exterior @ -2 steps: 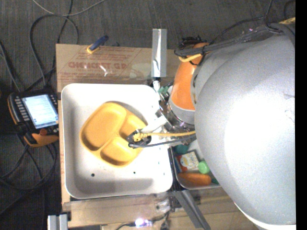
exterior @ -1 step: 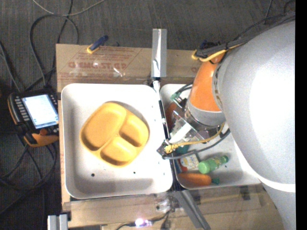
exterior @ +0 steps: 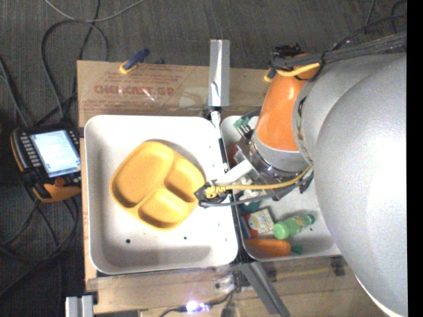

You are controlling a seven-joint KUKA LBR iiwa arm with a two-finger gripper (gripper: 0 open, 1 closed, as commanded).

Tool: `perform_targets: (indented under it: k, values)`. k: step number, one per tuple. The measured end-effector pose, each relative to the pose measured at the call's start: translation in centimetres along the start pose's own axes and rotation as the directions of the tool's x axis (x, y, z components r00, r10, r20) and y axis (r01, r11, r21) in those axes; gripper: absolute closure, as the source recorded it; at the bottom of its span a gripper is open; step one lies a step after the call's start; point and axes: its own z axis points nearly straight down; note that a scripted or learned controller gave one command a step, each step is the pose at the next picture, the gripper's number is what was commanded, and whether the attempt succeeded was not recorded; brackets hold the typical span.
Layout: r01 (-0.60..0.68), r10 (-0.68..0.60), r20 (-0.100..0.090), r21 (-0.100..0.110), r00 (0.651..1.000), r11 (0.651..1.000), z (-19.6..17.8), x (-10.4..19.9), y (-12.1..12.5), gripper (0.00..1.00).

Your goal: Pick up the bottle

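Note:
The bottle (exterior: 292,226) is green with a pale cap end pointing right, and it lies on its side in the right bin (exterior: 324,246) near the front. My gripper (exterior: 263,180) hangs over the middle of that bin, below the orange band, a little behind and to the left of the bottle. The wrist and arm cover most of it, and nothing is seen held.
A small packet with a red label (exterior: 259,222) lies just left of the bottle, and an orange carrot-like piece (exterior: 268,246) lies in front of it. The left bin (exterior: 99,243) holds a yellow divided plate (exterior: 157,183). The big grey arm covers the right bin's far side.

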Motion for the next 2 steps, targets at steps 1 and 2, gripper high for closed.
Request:
perform_targets:
  k: [1,2]
  values:
    - [0.001,-0.001,0.006,-0.001,1.000,1.000,-0.8,0.0,0.0,1.00]
    - [0.090,-0.090,0.001,0.004,0.996,0.996,6.6,-0.6,0.9,1.00]
